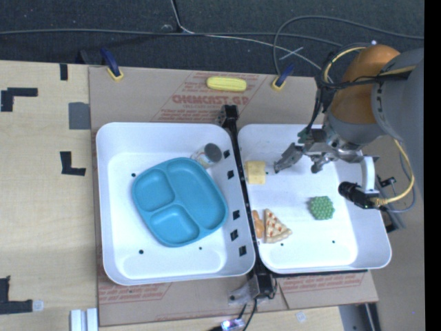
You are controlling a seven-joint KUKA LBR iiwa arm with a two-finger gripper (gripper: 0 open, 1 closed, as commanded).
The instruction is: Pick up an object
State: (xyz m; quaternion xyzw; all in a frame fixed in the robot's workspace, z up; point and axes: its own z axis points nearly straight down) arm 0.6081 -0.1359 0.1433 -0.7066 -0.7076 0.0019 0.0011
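Observation:
My gripper [302,163] hangs over the upper middle of the right bin [365,257], its two dark fingers spread apart with nothing between them. A pale yellow block [255,172] lies just to its left, against the bin's left wall. A green knobbly ball [321,207] sits below and to the right of the fingers. An orange pizza slice [275,227] and a ridged orange piece [258,225] lie near the bin's lower left.
The left bin [114,254] holds a blue divided plate [179,201] and a small clear cup [209,154] near its upper right. A yellow banana-like toy [226,84] lies on the cardboard behind the bins. Cables loop around the arm's wrist at right.

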